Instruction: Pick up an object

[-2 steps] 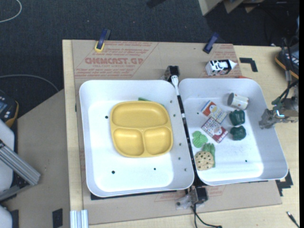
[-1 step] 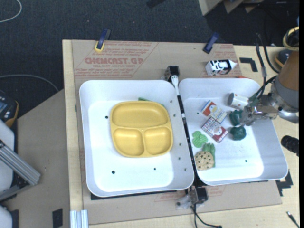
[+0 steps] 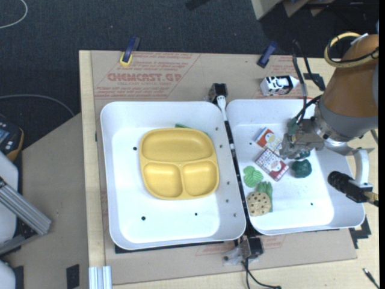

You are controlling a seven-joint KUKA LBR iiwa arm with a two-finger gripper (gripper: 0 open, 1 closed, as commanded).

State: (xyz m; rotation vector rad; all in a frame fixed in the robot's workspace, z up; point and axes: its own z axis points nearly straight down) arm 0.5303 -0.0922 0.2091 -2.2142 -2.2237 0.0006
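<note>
Now hovering low in right bin (image 3: 337,218); fingers (image 3: 293,151) state impossible to tell. Red-white packet (image 3: 271,163) just at 8 o'clock of gripper (image 3: 296,149), dark green toy (image 3: 301,168) at 5. Likely approach step; next needs final descent, closing.

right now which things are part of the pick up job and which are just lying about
Job:
- gripper, over the right bin
- red and white packets
- dark green toy
- green leaf pieces
- cookie

Lying about:
- yellow divided tray in the left bin
- black and white object on the bench
- blue clamps
</note>
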